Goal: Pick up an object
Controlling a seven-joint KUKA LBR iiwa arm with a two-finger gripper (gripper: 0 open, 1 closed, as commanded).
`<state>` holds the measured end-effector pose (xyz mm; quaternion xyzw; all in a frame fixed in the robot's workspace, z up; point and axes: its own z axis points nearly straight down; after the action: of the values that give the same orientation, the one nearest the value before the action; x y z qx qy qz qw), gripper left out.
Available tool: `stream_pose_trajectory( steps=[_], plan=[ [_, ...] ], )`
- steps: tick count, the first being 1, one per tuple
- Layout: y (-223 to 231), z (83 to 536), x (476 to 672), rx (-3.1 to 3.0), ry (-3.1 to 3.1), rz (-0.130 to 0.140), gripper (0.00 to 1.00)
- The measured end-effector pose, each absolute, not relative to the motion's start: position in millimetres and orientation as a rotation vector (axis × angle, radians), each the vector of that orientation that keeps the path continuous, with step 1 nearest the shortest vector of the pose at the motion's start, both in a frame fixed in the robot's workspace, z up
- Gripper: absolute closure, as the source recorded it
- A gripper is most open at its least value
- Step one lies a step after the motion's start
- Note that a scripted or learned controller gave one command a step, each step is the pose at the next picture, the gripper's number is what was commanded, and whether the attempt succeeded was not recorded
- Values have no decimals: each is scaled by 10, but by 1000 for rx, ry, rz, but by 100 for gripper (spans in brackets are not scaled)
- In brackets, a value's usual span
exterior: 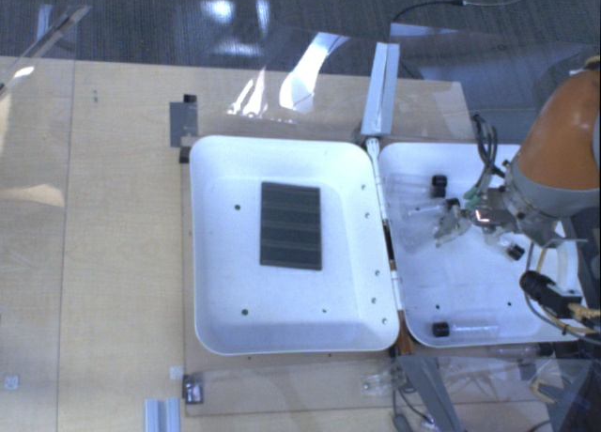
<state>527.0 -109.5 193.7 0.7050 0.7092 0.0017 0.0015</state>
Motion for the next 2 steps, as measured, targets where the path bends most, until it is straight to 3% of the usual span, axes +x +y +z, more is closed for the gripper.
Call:
stream_pose_trajectory(
  steps=[1,2],
  plan=[
    [-1401,2606,5940,2154,2277,7,0],
    [-1461,1166,6314,2148,2244,42,0]
  ],
)
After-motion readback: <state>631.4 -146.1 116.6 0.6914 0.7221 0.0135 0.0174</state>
